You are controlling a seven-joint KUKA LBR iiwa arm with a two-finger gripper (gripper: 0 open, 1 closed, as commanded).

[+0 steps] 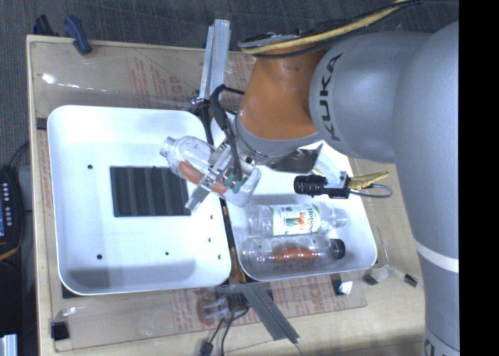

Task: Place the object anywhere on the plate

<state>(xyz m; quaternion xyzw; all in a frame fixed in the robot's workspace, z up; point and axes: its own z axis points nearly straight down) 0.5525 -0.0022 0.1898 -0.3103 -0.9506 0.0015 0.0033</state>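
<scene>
A grey robot arm [374,89] with an orange band [277,97] above its wrist reaches in over a bench with two shallow white bins. The landmark is a dark ribbed plate [148,191], a rectangle lying flat on the floor of the left bin [78,136].

The gripper [221,175] hangs just past the plate's right edge, level with its upper half. Its fingers are closed around a clear plastic bottle [181,156] with something orange-red inside. The bottle is tilted. Its capped end points up and to the left, out beyond the fingers, and sits just above the plate's upper right corner. The rest of its body runs down and to the right into the gripper.

Further right of the plate, beyond the gripper, the right bin [362,245] holds two more clear bottles lying on their sides. One has a white label [295,220]. The other, with a black cap [290,253], lies just below it.
</scene>
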